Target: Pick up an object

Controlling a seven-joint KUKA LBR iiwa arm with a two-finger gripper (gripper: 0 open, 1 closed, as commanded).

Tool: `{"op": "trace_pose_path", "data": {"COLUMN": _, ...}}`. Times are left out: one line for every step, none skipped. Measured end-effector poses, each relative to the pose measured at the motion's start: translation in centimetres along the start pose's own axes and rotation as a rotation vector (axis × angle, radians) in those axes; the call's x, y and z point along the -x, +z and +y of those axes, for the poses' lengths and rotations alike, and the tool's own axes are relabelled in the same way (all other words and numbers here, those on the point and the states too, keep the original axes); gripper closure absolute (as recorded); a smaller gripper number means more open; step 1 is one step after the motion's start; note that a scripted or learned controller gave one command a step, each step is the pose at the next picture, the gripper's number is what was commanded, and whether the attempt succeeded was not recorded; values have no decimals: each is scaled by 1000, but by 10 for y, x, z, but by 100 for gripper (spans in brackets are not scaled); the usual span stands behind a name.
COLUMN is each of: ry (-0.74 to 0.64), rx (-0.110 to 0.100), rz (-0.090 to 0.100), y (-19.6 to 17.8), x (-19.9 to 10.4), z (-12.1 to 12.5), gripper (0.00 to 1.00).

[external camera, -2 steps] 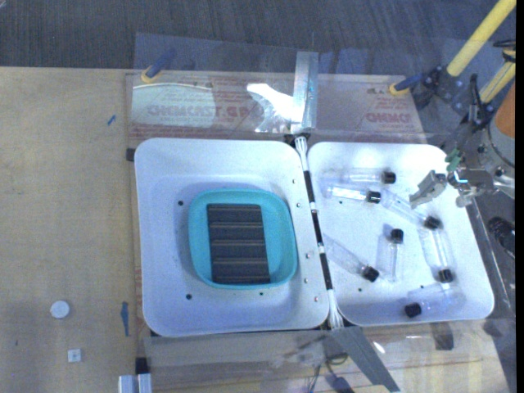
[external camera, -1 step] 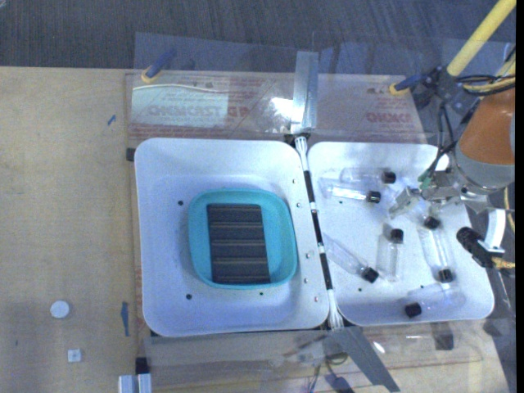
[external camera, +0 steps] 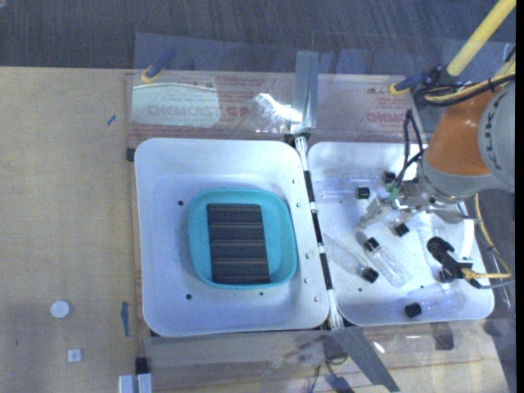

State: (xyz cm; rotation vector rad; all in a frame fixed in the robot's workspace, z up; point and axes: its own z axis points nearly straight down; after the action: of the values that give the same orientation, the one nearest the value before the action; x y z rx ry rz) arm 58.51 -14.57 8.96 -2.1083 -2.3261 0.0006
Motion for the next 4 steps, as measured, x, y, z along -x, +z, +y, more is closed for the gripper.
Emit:
{"op": "trace_pose_path", "data": {"ry": 31, "rx": 7, "rz": -3, "y": 3, "x": 63, "z": 54, "gripper": 0}}
{"op": "trace_pose_path", "data": {"ry": 26, "rx": 10, "rz": -4, "y": -8, "x": 61, "z": 56, "gripper": 100}}
{"op": "trace_pose_path", "data": {"ry": 26, "rx": 10, "rz": -4, "y": -8, "x": 61, "z": 56, "gripper": 0}}
{"op": "trace_pose_path", "data": {"ry": -29, "rx": -15, "rz": -7, "y": 4, "x": 31, "z": 75, "gripper": 0}}
